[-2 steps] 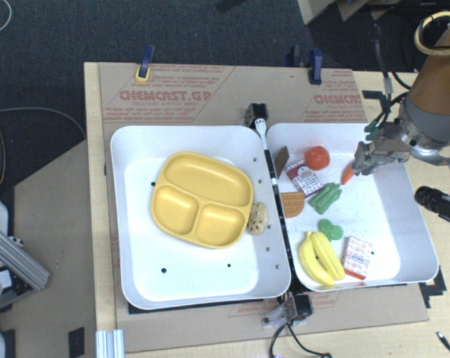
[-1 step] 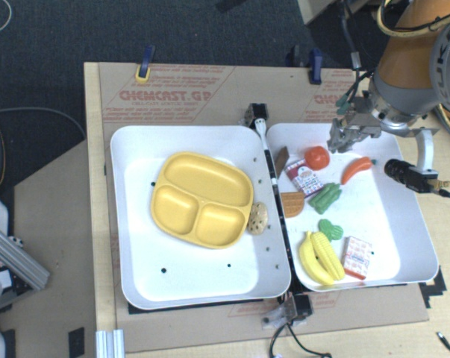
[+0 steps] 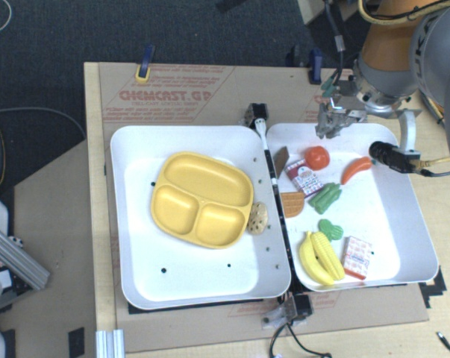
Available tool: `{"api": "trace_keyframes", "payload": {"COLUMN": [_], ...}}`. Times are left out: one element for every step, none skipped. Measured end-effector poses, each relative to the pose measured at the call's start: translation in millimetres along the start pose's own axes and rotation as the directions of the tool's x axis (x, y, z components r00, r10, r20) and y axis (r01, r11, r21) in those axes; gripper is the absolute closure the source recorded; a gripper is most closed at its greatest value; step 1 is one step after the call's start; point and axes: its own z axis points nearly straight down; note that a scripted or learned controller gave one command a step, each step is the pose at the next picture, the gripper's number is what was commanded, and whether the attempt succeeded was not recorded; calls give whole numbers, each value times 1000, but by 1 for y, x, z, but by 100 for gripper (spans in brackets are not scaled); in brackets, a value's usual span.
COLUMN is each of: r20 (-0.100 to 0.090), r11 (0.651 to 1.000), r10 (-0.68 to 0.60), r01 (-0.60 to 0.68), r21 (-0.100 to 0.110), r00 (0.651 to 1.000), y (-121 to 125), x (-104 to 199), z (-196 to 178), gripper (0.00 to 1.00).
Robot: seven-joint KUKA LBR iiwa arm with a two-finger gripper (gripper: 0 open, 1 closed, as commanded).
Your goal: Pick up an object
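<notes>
- Dark carpet surrounds a cardboard-topped bench (image 3: 172,88) holding two shallow white bins side by side.
- Gripper (image 3: 334,124) hangs over the far edge of the right bin (image 3: 411,222), fingers pointing down; cannot tell whether the jaws are spread or closed, nothing seen between them.
- Red tomato (image 3: 316,157) sits just near-left of the gripper, apart from it.
- Small red-and-white packet (image 3: 306,180) lies touching the tomato's near side.
- Orange carrot-like piece (image 3: 356,170) lies right of the tomato.
- Green pepper-like toy (image 3: 327,197) lies nearer than the packet, mid-bin.
- Brown flat piece (image 3: 291,203) rests against the bin's left wall.
- Yellow corn/banana bunch (image 3: 320,257) with a green end lies at the near side; a second red-and-white packet (image 3: 357,256) just right of it.
- Left bin (image 3: 135,259) holds a yellow divided plate (image 3: 201,198), tilted; a speckled cookie-like item (image 3: 257,218) touches its right edge.
- Arm enters from far right, orange band above the grey wrist.
</notes>
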Motion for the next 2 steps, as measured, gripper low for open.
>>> {"api": "trace_keyframes", "payload": {"r20": [-2, 0], "r11": [1000, 1000], "r10": [3, 3], "r01": [-3, -3], "r21": [6, -1], "r00": [1000, 1000], "y": [-13, -13], "x": [7, 3], "z": [-1, -17], "gripper": [100, 100]}}
